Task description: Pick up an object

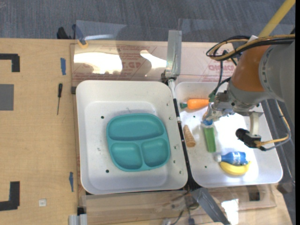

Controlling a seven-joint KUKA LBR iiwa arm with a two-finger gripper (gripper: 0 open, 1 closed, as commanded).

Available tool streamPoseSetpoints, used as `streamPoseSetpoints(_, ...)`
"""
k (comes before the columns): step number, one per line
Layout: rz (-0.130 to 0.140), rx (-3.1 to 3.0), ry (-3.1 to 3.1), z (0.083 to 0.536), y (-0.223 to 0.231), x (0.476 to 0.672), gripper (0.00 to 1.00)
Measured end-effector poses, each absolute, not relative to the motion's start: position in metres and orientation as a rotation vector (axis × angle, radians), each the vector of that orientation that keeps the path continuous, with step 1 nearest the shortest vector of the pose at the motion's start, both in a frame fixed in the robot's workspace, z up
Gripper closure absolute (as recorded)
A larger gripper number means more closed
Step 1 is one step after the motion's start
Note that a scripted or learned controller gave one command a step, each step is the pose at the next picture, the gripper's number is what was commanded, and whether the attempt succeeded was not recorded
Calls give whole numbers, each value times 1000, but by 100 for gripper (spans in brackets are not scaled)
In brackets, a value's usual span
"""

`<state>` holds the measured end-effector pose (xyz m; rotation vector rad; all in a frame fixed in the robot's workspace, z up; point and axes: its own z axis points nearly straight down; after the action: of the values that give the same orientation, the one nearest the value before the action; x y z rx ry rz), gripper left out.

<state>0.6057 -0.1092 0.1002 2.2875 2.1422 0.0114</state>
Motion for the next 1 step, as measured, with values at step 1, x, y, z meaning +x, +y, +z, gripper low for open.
streamPoseSetpoints(1,5,2131,2302,154,-116,645,100)
